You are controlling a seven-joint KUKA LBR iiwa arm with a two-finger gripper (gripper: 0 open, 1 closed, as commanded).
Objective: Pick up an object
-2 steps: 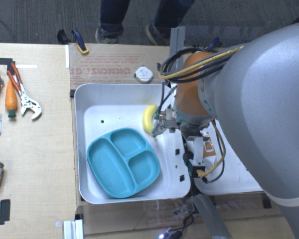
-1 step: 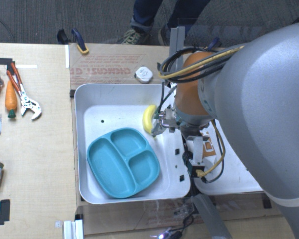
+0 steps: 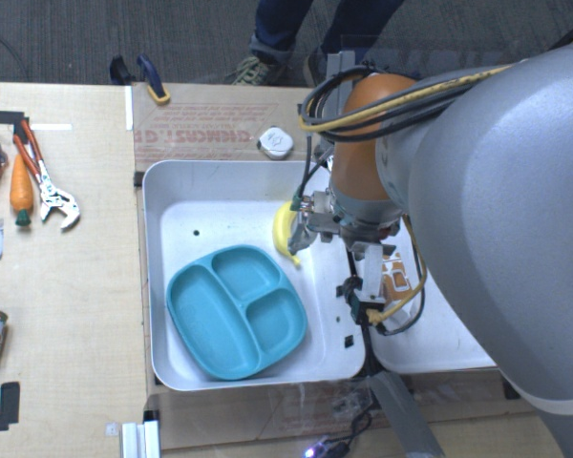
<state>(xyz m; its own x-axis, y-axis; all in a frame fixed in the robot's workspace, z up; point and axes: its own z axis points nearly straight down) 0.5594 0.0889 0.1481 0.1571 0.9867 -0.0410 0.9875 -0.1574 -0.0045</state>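
A blue divided plate (image 3: 237,310) lies in the left white bin (image 3: 167,208), towards its front. A yellow banana-like object (image 3: 285,227) sits near the bin's right side, just behind the plate. My gripper (image 3: 310,229) hangs directly beside the yellow object at its right, below the orange wrist band (image 3: 368,151). The arm covers much of the yellow object's right part and the gripper's tips.
The right bin (image 3: 439,346) is mostly hidden beneath the grey arm. Tools, an orange-handled item and pliers (image 3: 38,179) lie on the bench at left. A white tape roll (image 3: 275,142) rests behind the bins. A person's legs stand at the far edge.
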